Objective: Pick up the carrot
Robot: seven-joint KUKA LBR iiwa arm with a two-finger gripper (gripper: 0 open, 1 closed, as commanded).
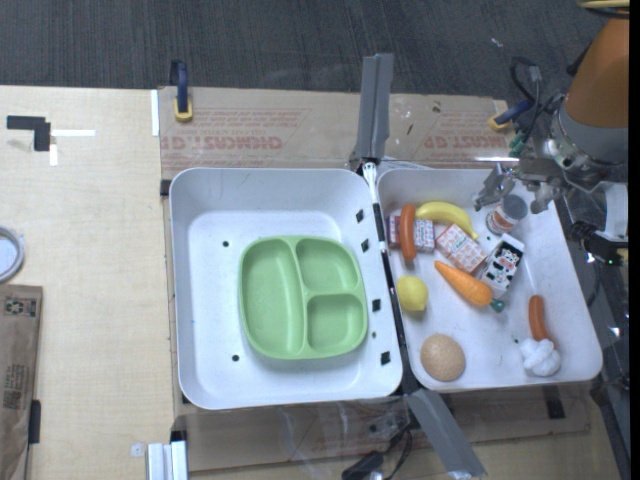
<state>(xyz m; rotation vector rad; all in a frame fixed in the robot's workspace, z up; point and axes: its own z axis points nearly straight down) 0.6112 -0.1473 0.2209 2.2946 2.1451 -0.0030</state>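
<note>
Camera view — carrot (463, 282) in right bin (570, 268), gripper (512, 196) above — apart.

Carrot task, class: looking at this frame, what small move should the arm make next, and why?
Probably shift the gripper toward the view's lower left, over the carrot: it sits at the right bin's upper edge, apart from the carrot lying mid-bin.

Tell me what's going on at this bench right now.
A grey robot arm reaches in from the right, its gripper poised over the back of the right bin. The carrot it is meant to pick up lies untouched in the middle of that bin, among a banana, a lemon and other toy foods. The left bin holds a green divided plate.
</note>
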